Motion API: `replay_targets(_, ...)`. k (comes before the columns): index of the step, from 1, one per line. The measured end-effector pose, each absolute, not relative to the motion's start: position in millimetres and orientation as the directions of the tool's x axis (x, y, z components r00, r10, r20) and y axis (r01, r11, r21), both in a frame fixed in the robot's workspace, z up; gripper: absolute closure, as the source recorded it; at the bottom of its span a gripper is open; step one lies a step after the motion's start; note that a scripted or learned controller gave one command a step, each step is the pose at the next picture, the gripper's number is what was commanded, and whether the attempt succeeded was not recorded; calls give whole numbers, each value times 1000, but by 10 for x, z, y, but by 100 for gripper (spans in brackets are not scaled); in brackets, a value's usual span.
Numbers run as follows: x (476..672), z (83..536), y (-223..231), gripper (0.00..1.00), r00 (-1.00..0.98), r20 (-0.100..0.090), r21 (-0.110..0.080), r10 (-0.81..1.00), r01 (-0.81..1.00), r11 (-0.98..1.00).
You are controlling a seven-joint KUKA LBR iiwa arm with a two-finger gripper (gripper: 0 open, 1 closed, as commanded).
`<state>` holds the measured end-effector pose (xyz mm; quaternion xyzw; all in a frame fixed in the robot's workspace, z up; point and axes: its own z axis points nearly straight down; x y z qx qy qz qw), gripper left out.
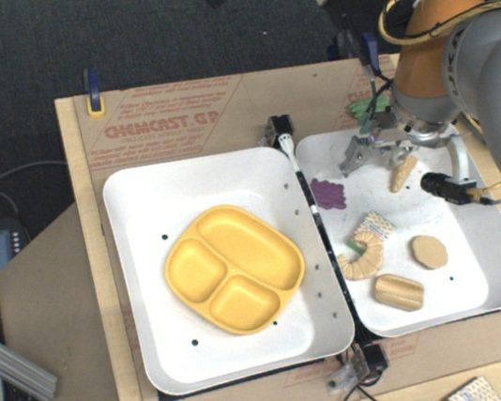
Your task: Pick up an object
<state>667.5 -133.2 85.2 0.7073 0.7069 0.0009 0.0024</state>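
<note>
On the cardboard-covered desk (171,122) we see the right shallow white plastic bin (493,283) holding the loose items. The grey arm with its orange band (436,30) reaches in at that bin's twelve o'clock edge, and its metal pincer (383,149) hangs there. Nearest is a small tan wooden stick (403,174), just at the pincer's five o'clock, its long axis running from one to seven o'clock. Whether the pincer is wide or narrow we cannot tell; its tips blur against the bin.
</note>
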Motion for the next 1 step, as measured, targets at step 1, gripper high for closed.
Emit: replay_targets(1,6669,852,-1329,0,-1,-2,3,1000,1000,1)
